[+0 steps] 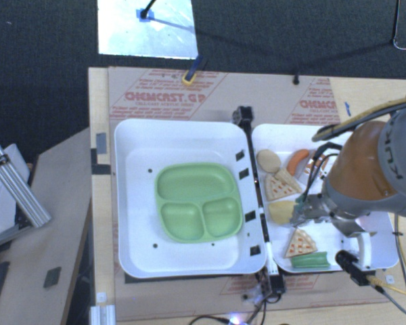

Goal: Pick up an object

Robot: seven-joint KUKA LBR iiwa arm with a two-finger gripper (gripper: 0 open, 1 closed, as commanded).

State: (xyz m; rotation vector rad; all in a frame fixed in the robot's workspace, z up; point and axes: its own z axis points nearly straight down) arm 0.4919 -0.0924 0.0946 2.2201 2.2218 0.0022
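The right bin point(276, 135) holds toy foods: a tan bread roll point(269, 160), an orange sausage point(298, 160), a pizza wedge point(279, 186), a yellow cheese piece point(281, 212), a second pizza slice point(300, 244) and a green piece point(308, 261). The arm's grey wrist with its orange band point(362, 164) hangs low over this bin. My gripper point(303, 210) points down-left, right beside the cheese piece and above the lower pizza slice.
In the left bin point(132, 181) lies a green divided plate point(196, 202). A black divider point(252, 181) runs between the bins. Cables and a white bracket point(362, 249) trail from the arm at the right bin's lower right corner.
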